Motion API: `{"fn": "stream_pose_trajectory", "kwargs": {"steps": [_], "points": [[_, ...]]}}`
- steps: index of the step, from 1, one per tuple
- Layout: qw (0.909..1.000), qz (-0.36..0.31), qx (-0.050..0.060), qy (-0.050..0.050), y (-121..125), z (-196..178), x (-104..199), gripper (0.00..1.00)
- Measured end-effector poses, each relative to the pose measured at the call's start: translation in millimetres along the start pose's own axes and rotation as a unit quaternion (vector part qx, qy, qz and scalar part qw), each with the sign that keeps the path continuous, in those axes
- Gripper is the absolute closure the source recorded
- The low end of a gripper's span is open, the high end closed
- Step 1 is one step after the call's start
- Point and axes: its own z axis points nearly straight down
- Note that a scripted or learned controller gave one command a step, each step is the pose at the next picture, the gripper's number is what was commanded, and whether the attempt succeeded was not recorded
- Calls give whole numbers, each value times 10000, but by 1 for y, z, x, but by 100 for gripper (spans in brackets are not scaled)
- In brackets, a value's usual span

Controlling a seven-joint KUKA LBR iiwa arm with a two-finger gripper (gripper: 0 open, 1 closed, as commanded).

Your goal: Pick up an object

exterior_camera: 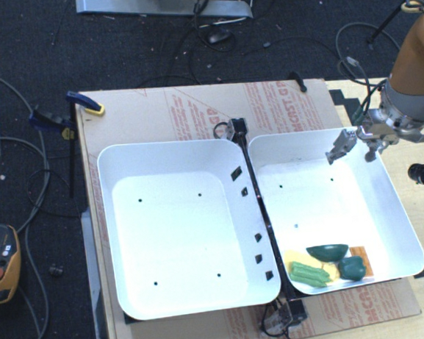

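Green items (309, 273) cluster at the right bin's (379, 180) near edge — my tool (352, 148), open and empty, hovers at its far edge; wall collision risk.

Red printed lettering is seen on the cardboard sheet (191, 104) that lies under the 2 bins. At about 1 o'clock from the picture's centre, beyond the right bin (390, 186), a run of red capitals is printed upside down and cut short; its letters cannot be made out with certainty. At about 12 o'clock, beyond the left bin (116, 166), a shorter red mark is printed, too small to be read. At about 5 o'clock, on the strip of cardboard below the right bin, more red capitals are seen, partly hidden and not legible. No numbers or brand names can be read anywhere.
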Motion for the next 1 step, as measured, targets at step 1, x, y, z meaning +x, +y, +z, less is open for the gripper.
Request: {"fn": "stream_pose_trajectory", "kwargs": {"steps": [1], "points": [[10000,1,1,0,0,42,0,0]]}}
